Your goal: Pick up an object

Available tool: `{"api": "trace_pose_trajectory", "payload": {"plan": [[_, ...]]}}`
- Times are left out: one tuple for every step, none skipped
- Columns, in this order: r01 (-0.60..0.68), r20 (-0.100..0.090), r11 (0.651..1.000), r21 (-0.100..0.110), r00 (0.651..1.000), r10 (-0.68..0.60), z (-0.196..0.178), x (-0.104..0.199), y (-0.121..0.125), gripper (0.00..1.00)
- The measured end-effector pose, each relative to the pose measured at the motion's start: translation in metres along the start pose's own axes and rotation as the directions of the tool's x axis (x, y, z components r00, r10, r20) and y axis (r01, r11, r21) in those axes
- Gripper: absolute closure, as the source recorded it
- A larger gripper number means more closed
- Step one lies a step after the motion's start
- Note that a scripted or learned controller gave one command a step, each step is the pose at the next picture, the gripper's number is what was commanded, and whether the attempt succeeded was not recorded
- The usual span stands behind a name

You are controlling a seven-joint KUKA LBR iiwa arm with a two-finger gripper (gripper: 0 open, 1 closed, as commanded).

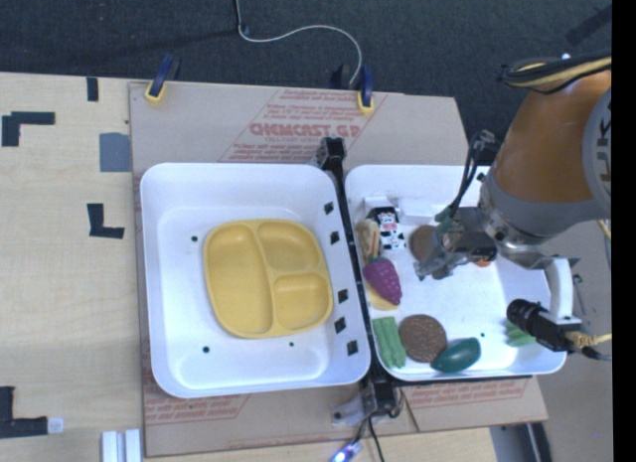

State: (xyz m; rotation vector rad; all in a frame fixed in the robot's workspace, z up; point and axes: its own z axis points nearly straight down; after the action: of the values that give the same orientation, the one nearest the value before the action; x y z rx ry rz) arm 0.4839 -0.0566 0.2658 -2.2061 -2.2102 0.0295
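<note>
My gripper (434,263) hangs over the middle of the right bin (497,192), reaching in from the right under the grey and orange arm. A brown round piece (424,240) lies just beside it on the upper left. To its left lies a purple object (383,280) on a yellow piece (379,302). A small black-and-white object (389,231) sits near the divider. Along the front of the bin are a green ridged piece (389,341), a brown disc (423,336) and a dark green oval object (457,355). I see nothing held in the gripper.
The left bin (169,251) holds a yellow compartment plate (268,276). A black divider (343,251) runs between the bins. A small green piece (518,334) lies at the right bin's front right, beside a black part of the arm (537,321).
</note>
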Motion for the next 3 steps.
{"api": "trace_pose_trajectory", "payload": {"plan": [[0.000,0.000,1.000,0.007,1.000,0.000,-0.007,0.000,0.000,1.00],[0.001,0.000,1.000,-0.020,1.000,-0.001,-0.001,0.029,0.000,1.00],[0.000,0.001,1.000,-0.014,1.000,0.000,-0.008,0.028,0.000,1.00]]}}
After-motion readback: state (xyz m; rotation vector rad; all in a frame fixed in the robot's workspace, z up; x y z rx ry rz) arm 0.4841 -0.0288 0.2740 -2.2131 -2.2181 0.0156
